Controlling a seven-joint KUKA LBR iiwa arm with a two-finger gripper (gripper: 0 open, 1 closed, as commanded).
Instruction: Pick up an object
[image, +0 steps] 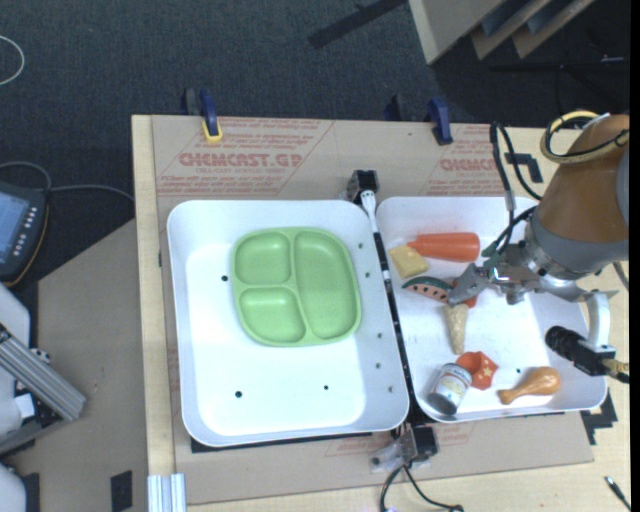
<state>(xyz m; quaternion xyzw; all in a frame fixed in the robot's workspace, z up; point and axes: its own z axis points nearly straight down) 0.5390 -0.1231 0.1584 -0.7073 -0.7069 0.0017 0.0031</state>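
1. The end effector (470, 287) sits low in the right white bin (520, 215), just right of the watermelon slice toy (428, 290) and above the top of the pale ice-cream cone toy (457, 326). Honestly can't tell from this angle if it's spread apart or closed, and I see nothing between it.
2. Also in the right bin: a long orange carrot toy (445, 245) at the far side, a pale yellow cheese wedge (406, 261) just left of it, and along the near edge a small silver can (449, 388), a red pepper-looking toy (479, 368) touching it, and a tan chicken drumstick toy (531, 384) to the right.
3. The left white bin (200, 330) holds a light green plastic divided plate (297, 286) with three compartments, sitting a bit toward the far side.
4. Both bins rest on a brown cardboard-covered surface (160, 180) held by blue clamps (208, 110) at the far edge.
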